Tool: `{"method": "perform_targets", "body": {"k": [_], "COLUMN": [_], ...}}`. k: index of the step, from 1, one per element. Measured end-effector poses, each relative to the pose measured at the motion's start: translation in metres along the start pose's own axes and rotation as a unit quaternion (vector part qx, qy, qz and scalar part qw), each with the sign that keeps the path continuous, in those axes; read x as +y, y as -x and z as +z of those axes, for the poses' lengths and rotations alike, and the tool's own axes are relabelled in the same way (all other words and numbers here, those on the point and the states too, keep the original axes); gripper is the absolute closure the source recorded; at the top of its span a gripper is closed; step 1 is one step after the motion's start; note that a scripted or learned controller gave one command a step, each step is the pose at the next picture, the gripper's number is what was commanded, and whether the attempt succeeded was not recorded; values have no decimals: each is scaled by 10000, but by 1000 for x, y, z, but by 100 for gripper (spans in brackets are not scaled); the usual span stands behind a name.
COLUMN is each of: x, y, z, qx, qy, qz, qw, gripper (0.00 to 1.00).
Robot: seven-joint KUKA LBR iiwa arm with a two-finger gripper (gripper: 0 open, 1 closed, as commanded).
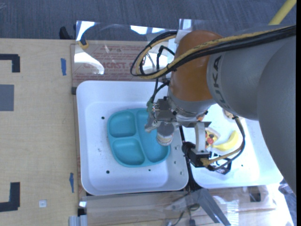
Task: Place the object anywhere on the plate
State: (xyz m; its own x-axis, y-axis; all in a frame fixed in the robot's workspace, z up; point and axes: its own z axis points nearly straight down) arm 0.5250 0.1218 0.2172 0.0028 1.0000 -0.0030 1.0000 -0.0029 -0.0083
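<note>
The blue plate (pixel 129 138) sits in the left bin (pixel 94 173), with bare white floor along its left and near edges. The gripper (pixel 164 138) hangs over the plate's right edge. The yellow banana (pixel 226 141) lies in the right bin (pixel 263 168).

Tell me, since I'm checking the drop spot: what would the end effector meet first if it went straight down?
Probably the blue plate, near its right edge, in the left bin. Depth is unclear from this slanted view.
</note>
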Motion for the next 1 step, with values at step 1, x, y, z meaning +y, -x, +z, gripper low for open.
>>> {"method": "perform_targets", "body": {"k": [1], "x": [1], "y": [1], "z": [21], "qx": [10], "qy": [10], "qz": [-13], "qw": [10000], "gripper": [100]}}
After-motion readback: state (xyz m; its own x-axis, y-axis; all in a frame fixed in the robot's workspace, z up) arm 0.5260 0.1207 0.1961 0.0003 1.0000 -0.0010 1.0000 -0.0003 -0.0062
